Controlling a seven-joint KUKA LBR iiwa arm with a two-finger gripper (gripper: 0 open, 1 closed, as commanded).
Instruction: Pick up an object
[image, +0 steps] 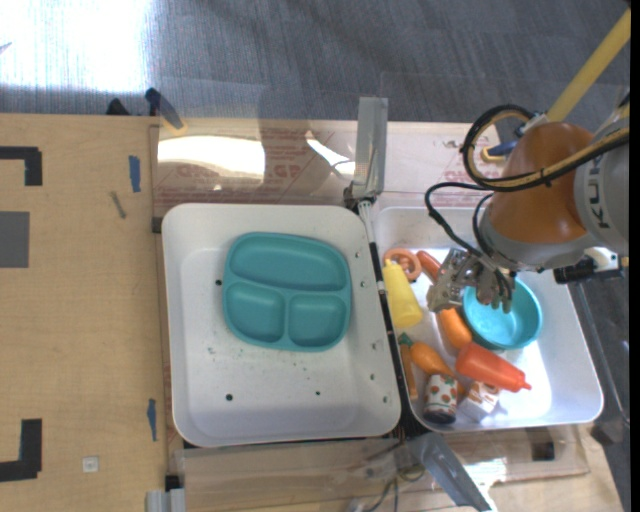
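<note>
Down at the near edge of the right bin (575, 395), a small can (441, 397) with a red-and-white label stood just beside a white carton (480, 397), the two nearly touching, and right behind them a big orange carrot (492, 367) lay slanted towards the bin's near right corner. A smaller orange piece (428, 357) sat by the bin's left wall, just behind the can! Across the divide, the left bin (190, 380) carried a teal divided plate (287, 290) set flat towards its far half, two small compartments facing the near edge and one long one behind. Back in the right bin, another orange piece (454, 326) lay between the carrot and the gripper, a yellow corn cob (402, 297) ran along the left wall, and a blue bowl (505, 315) sat around the middle, close to the carrot's thick end. The gripper (468, 282) hung low over the bowl's left rim, its metal fingers pointing down with a gap between them and nothing seen caught in that gap. Behind the corn, an orange ring-shaped toy (401, 262) and a red-orange piece (429, 263) lay near the far left corner. The arm (535, 195), orange band showing, reached in from the right over the bin's far edge.
</note>
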